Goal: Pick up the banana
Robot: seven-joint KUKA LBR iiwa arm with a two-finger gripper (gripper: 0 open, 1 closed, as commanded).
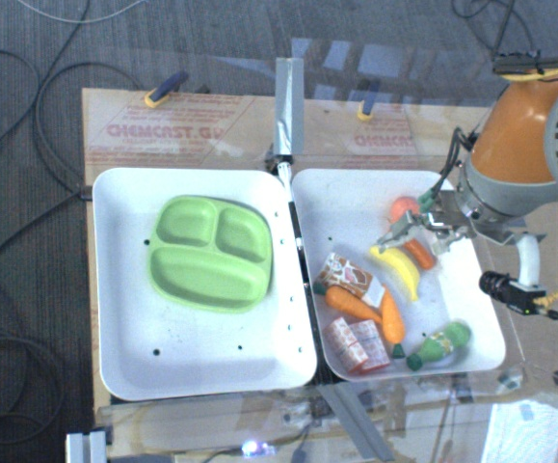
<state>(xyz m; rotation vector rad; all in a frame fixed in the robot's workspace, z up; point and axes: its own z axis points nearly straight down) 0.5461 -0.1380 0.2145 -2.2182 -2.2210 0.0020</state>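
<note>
The yellow banana (pixel 402 270) lies in the right bin (pixel 346 201), running from upper left to lower right, right of the bin's middle. My gripper (pixel 420 233) hangs just above the banana's upper end, reaching in from the right. Its fingers are spread open and nothing is between them. A small orange piece (pixel 420 255) lies against the banana's right side, under the fingers. A red-orange round fruit (pixel 403 206) sits just beyond the gripper.
Below and left of the banana are a brown carton (pixel 345 275), two carrots (pixel 352 305) (pixel 391 319), a red-and-white carton (pixel 358 345) and a green bottle (pixel 439 344). The left bin (pixel 124 355) holds a green divided plate (pixel 211 252).
</note>
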